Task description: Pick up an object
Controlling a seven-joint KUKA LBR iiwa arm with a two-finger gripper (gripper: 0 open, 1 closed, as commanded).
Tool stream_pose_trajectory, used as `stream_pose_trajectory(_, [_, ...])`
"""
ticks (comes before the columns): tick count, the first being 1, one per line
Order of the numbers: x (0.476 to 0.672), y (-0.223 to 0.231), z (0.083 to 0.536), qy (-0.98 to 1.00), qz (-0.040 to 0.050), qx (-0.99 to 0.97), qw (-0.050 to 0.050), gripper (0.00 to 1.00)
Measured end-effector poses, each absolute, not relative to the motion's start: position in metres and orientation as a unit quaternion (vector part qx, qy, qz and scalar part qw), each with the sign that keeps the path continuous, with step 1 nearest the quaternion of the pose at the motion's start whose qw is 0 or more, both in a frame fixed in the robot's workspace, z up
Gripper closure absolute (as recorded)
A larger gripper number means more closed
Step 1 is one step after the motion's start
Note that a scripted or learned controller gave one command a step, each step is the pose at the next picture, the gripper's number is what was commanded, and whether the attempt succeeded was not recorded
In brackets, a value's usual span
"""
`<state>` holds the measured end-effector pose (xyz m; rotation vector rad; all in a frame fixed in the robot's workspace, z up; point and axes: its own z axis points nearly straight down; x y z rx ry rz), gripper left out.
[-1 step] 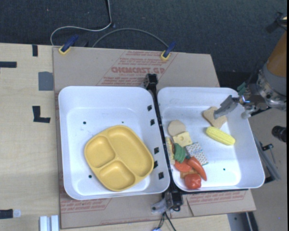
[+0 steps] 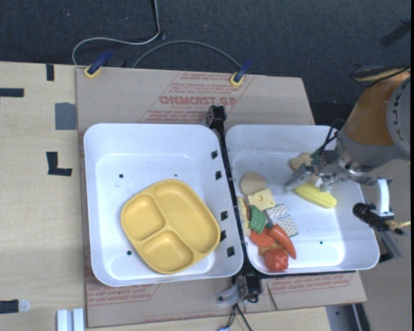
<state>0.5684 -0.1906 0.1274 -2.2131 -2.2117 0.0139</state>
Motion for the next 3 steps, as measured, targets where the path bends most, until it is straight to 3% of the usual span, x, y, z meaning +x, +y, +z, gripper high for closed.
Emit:
stream_pose_trajectory(1, [0.576, -0.197, 0.084, -0.707, 0.0003, -0.707, -0.001, 0.00])
stream_pose_trajectory(2, [0.577, -0.197, 0.097, -0.708, -0.0008, -0.707, -0.002, 1.00])
stream_pose_trajectory(3, [0.657, -0.139, 0.084, -0.710, -0.0019, -0.704, 0.000, 1.00])
